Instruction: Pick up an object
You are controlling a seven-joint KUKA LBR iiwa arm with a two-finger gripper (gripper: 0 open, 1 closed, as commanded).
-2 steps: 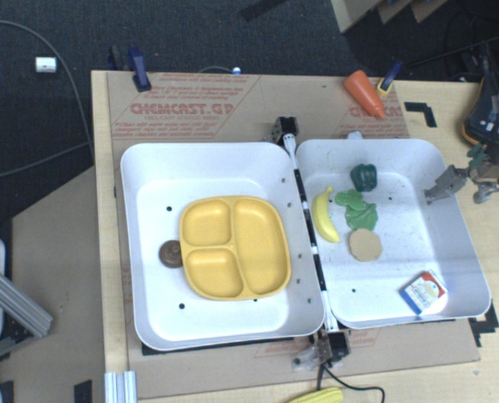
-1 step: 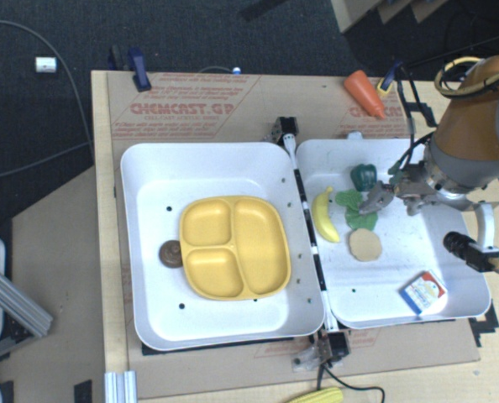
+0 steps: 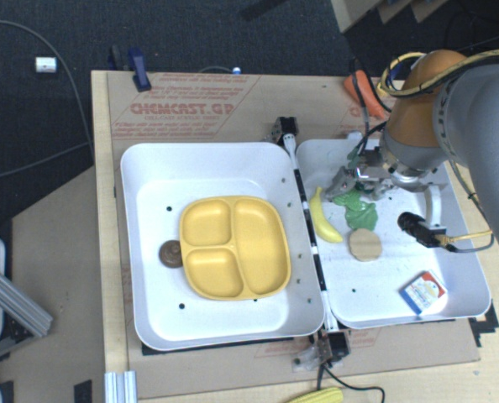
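The right bin (image 3: 451, 300) holds a yellow banana (image 3: 322, 222) along its left wall. A green crumpled item (image 3: 360, 213) lies beside it, with a round tan disc (image 3: 365, 244) just below. A small red, white and blue box (image 3: 422, 290) rests near the front right corner. My gripper (image 3: 365, 180) hangs low over the back of this bin. It is right at the top edge of the green item, whose upper part it hides. Nothing can be seen lifted.
The left bin (image 3: 149, 309) carries a yellow divided plate (image 3: 233, 247) with a small brown round thing (image 3: 170, 253) against its left side. A black part with a yellow cable (image 3: 419, 227) sticks out over the right bin. A ridge (image 3: 303, 208) separates the bins.
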